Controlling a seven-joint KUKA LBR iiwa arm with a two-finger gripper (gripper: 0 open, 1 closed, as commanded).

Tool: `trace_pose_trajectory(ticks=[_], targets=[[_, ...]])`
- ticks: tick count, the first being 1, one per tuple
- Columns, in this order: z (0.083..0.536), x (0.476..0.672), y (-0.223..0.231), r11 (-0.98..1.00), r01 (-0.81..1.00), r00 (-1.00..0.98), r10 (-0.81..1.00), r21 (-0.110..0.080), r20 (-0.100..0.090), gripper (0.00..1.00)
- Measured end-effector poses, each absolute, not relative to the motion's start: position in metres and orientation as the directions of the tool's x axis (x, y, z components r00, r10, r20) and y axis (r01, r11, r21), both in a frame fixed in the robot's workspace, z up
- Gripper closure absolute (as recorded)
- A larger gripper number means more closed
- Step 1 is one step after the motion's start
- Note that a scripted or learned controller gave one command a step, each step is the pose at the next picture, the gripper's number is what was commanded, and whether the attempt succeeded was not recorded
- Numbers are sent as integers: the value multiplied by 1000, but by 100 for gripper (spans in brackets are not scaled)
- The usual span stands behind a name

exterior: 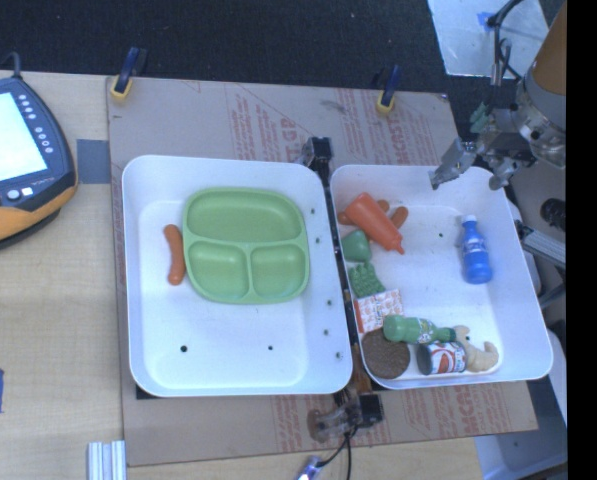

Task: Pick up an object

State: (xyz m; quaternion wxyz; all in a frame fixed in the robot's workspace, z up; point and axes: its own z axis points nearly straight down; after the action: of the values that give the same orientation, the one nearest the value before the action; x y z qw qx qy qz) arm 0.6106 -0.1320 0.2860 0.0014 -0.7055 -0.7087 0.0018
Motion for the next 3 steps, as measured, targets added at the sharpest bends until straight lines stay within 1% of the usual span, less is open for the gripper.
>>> trace_pose_trajectory(ticks=[1,2,3], targets=[[183,616,-107,5,1000,-5,1000,-6,-1,0],[91,618,-94,5,1000,-5,1000,-6,-2,0],[92,656,-100,5,1000,-5,1000,-5,0,0]])
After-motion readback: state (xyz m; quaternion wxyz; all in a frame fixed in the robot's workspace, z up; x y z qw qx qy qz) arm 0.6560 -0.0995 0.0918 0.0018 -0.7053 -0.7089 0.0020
